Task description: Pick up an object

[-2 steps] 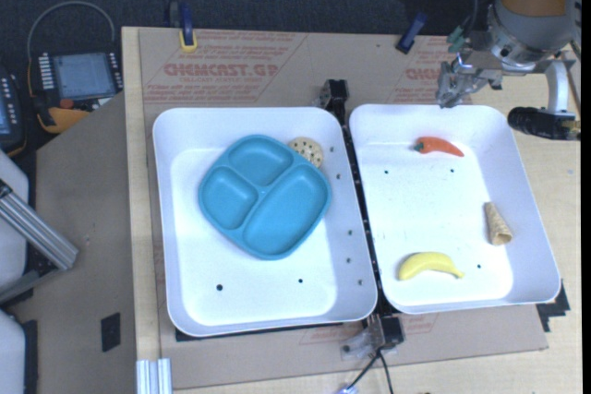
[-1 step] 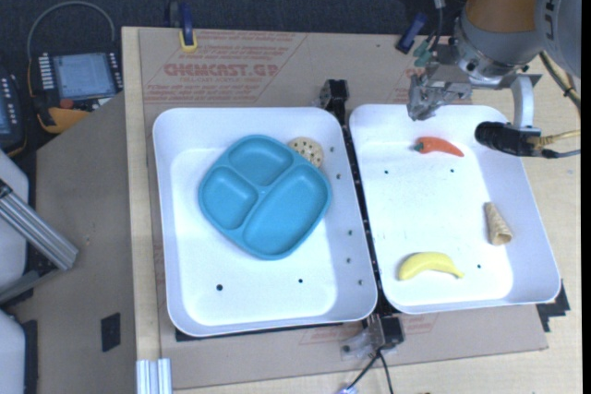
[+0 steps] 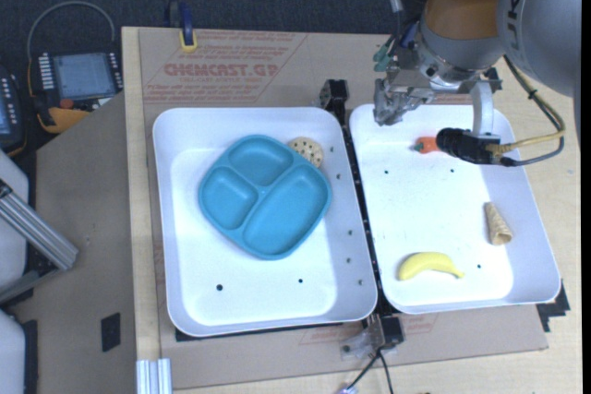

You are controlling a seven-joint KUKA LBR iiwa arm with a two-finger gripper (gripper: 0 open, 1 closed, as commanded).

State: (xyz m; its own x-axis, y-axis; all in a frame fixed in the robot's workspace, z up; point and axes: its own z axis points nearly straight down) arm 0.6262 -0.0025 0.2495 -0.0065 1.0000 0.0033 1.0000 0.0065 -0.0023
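Two white bins on counter point(image 3: 148, 51): left bin point(image 3: 185, 272) with blue divided plate point(image 3: 265, 196) and cookie point(image 3: 306, 149) at plate's upper right edge. Right bin point(image 3: 531, 268), beyond plate: end effector point(image 3: 392, 111), jaws unreadable; banana point(image 3: 428, 266), cork-like roll point(image 3: 498, 223), small orange bit point(image 3: 425, 145).

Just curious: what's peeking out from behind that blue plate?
A round cookie shows past the divided blue plate at its far edge. The plate covers the cookie's near part, so its full shape is hidden.

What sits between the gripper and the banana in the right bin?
In the camera view, bare white bin floor runs from the gripper down to the banana. The small orange piece lies just right of that line.
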